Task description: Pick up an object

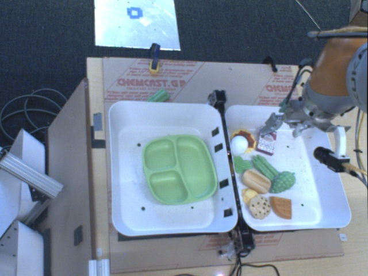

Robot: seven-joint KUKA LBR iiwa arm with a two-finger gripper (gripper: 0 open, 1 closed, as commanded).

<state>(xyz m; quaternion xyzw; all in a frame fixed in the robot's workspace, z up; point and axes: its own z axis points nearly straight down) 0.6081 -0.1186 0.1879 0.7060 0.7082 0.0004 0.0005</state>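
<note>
The right bin (pixel 330 211) holds several toy foods: a white egg (pixel 238 144), a red and yellow ring (pixel 246 135), green pods (pixel 263 165), a hot dog bun (pixel 256 181), a broccoli piece (pixel 283 181), a cookie (pixel 260 207) and an orange wedge (pixel 281 207). A small red and white packet (pixel 266 145) lies near the bin's back left. My gripper (pixel 271 125) hangs just above that packet, reaching in from the right. Whether it touches the packet is unclear.
The left bin (pixel 123 154) holds a green divided plate (pixel 178 168). A black divider with clips (pixel 225 154) runs between the bins. A black fitting on a cable (pixel 326 157) hangs over the right bin's right side. Cardboard lies under both bins.
</note>
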